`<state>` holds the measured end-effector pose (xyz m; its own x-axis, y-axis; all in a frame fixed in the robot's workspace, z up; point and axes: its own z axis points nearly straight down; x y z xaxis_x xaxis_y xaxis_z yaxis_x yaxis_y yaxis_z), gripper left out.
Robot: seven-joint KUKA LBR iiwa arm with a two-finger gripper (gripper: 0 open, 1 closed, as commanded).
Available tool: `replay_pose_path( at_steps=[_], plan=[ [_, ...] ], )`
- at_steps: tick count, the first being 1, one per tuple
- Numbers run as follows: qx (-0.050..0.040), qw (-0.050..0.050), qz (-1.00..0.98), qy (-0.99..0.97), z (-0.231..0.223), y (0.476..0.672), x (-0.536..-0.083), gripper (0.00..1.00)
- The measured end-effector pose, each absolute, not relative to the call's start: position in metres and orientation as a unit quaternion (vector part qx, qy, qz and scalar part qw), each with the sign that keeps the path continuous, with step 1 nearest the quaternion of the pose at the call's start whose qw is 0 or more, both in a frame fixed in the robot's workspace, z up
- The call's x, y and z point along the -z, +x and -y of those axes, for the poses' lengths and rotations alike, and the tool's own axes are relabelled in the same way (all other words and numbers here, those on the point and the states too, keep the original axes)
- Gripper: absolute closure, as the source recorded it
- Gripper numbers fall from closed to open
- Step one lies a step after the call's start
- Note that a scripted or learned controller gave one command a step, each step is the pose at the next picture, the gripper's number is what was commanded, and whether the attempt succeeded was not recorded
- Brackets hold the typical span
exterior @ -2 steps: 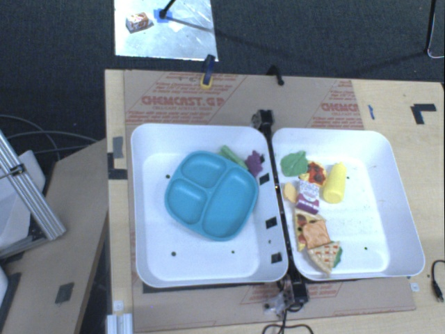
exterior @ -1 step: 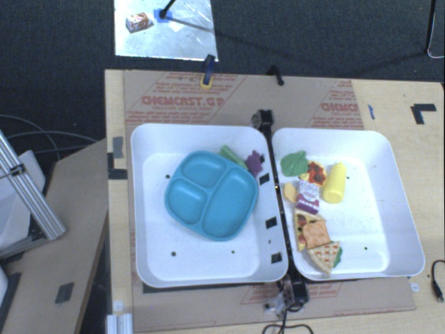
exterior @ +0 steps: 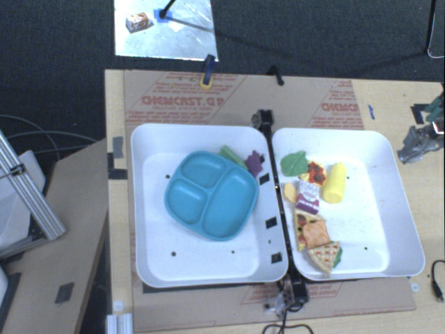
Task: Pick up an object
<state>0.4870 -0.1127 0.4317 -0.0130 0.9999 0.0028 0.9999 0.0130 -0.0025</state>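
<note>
Now my pincer (exterior: 419, 143) hangs just outside the right bin's (exterior: 398, 207) far right rim, grip unreadable. The yellow corn (exterior: 335, 182) lies inside that bin, leftward from me, long axis running near-to-far.

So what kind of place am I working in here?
Probably a lab test bench, not a kitchen: two white bins on a cardboard sheet, toy food and a blue divided plate, plus aluminium framing.
</note>
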Motion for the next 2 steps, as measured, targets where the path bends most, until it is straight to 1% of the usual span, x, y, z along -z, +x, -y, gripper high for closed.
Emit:
replay_pose_path(
  at_steps=[1,2],
  plan=[
    [-0.0020,0.004,0.708,-0.706,0.094,0.493,-0.302,1.00],
    [-0.0002,0.002,0.710,-0.704,0.053,0.498,-0.243,1.00]
  ],
)
